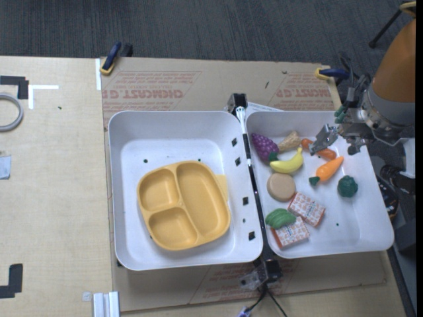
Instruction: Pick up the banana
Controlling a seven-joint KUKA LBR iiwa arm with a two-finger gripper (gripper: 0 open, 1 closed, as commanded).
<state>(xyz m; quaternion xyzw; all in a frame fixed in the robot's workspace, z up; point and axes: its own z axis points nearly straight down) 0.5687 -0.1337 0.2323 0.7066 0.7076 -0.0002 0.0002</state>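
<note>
The banana I am after lies right of centre in the frame, in the upper left part of the right-hand bin. It is small, yellow and curved, lying flat on the white floor, its ends turned upward and its higher end to the right. Nothing grips it; it rests free.

Two bins sit side by side on the surface. The left bin holds a divided plate. In the right bin, the banana lies near the back left, between grapes on its left and a carrot on its right. A round cookie sits just in front of the banana. The gripper hangs above the bin's back right.
</note>
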